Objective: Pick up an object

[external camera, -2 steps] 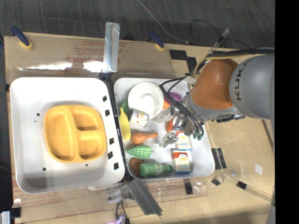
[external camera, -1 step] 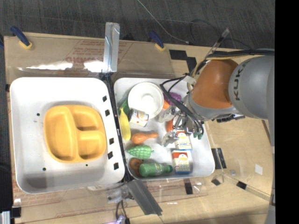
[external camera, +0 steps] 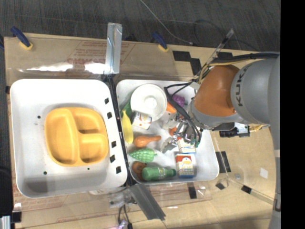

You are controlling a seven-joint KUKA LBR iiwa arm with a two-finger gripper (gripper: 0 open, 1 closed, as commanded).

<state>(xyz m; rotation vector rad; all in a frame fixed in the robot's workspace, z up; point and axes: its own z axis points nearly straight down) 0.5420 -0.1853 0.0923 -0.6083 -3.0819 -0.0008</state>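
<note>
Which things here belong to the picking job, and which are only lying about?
Job: gripper; right bin holding the white bowl, banana, green bottle, small carton.

Lying about: yellow tray in left bin; blue clamps.

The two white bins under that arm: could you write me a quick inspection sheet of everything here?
Surface: cardboard-covered bench bearing left bin and right bin.
Job's things: white bowl, banana, green bottle, small carton, drumstick-shaped toy crowd the right bin.
Clutter: yellow divided tray in the left bin.
Grippers: gripper low over the right bin's middle; grasp unclear.
Cables: black cables at the wrist.
Surroundings: dark carpet, blue clamps.
</note>
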